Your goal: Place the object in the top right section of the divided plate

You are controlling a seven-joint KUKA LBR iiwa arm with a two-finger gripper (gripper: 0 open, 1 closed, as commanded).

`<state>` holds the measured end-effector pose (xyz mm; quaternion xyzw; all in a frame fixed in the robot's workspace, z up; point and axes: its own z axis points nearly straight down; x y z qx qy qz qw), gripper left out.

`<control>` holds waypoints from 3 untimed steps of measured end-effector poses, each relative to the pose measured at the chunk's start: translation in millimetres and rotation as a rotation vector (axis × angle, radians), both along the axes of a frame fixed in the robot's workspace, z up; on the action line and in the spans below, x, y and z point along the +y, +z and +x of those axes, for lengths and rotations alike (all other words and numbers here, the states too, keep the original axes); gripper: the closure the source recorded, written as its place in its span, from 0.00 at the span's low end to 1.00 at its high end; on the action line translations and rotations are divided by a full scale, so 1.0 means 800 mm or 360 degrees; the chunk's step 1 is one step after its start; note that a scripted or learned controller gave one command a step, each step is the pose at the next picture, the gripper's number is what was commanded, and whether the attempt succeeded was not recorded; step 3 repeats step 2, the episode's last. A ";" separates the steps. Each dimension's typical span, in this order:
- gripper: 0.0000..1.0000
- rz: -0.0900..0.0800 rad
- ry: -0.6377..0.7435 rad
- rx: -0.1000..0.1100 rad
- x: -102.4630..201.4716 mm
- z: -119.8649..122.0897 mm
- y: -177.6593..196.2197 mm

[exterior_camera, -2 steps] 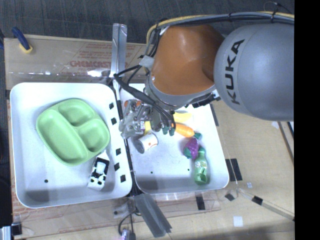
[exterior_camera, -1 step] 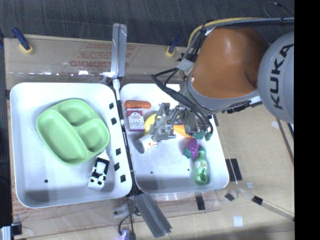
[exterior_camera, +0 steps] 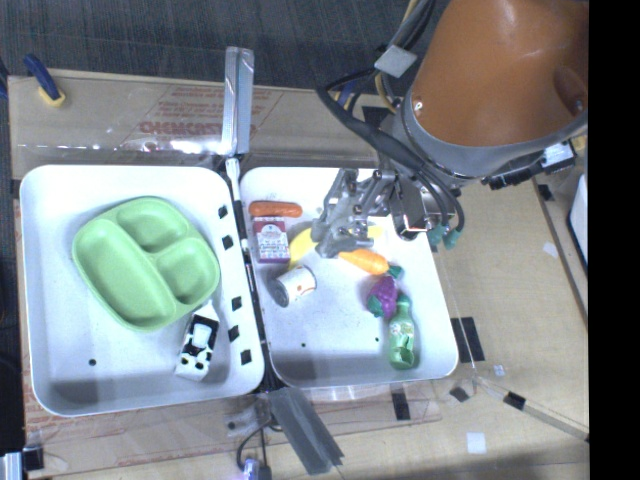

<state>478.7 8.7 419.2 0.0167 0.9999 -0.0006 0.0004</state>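
The green divided plate (exterior_camera: 146,260) lies tilted in the left bin (exterior_camera: 60,368); none of its three sections holds anything. My gripper (exterior_camera: 333,230) hangs low in the upper middle of the right bin (exterior_camera: 330,363), right over a yellow banana-like toy (exterior_camera: 301,245). An orange carrot toy (exterior_camera: 364,261) lies just right of the fingers. Nothing shows between the fingers from this angle.
The right bin also holds a hot dog toy (exterior_camera: 274,209), a small red packet (exterior_camera: 270,240), a white cup on its side (exterior_camera: 296,284), purple grapes (exterior_camera: 382,294) and a green bottle (exterior_camera: 401,336). A black-and-white carton (exterior_camera: 198,348) lies in the left bin's lower right corner.
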 end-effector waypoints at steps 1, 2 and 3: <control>1.00 0.0001 0.0173 0.0008 0.027 -0.001 -0.156; 1.00 0.0002 0.0373 0.0010 0.061 0.049 -0.250; 1.00 0.0002 0.0373 0.0010 0.061 0.049 -0.250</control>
